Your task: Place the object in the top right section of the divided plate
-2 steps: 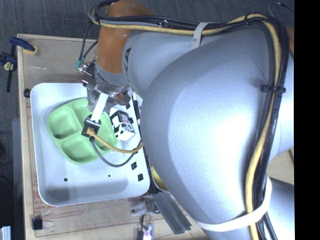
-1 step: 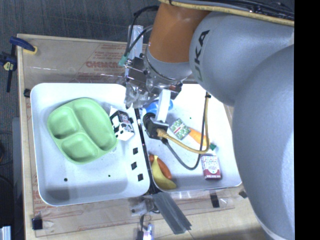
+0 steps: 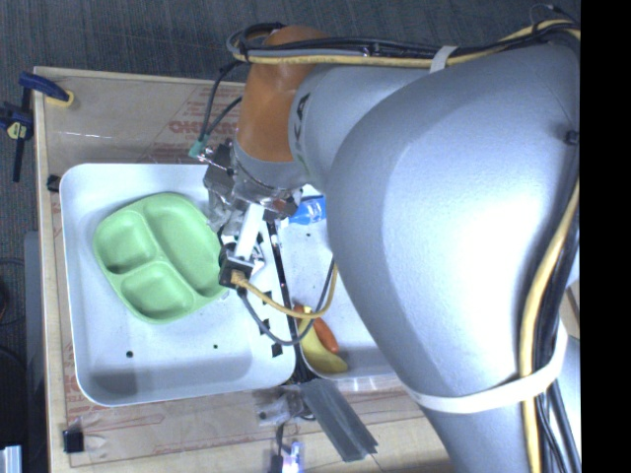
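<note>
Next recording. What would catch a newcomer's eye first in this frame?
The large grey robot arm with its orange band looms over the view's right and middle, reaching in over the bins. Left of its wrist, a light green divided plastic plate lies in the left shallow white bin. A small blue item and a yellow and orange piece peek out at the arm's edge.
</note>
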`<state>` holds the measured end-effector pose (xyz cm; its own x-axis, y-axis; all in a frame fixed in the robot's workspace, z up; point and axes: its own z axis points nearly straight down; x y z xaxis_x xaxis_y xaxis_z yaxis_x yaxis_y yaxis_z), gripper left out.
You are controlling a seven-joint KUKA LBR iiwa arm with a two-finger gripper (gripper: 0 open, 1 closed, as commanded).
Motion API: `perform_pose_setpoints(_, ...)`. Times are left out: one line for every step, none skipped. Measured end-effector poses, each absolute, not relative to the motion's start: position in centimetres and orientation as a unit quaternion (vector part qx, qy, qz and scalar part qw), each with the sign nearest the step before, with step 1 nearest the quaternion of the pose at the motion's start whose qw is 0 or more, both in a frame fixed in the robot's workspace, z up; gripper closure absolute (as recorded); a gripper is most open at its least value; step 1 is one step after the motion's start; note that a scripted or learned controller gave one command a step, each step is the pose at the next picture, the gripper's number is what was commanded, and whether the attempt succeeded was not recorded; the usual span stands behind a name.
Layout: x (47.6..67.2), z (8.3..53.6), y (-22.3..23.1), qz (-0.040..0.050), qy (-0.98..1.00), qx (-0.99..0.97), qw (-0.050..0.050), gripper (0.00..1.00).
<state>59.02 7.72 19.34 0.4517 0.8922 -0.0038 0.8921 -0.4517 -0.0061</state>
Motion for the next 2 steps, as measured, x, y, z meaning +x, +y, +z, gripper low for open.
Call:
perform_pose_setpoints(61.6,23.0,12.9,0.0015,-0.593,-0.805,0.001,1.00)
perform_pose_setpoints(55.2,16.7,17.1,0.0044,-0.502,-0.865,0.001,1.00)
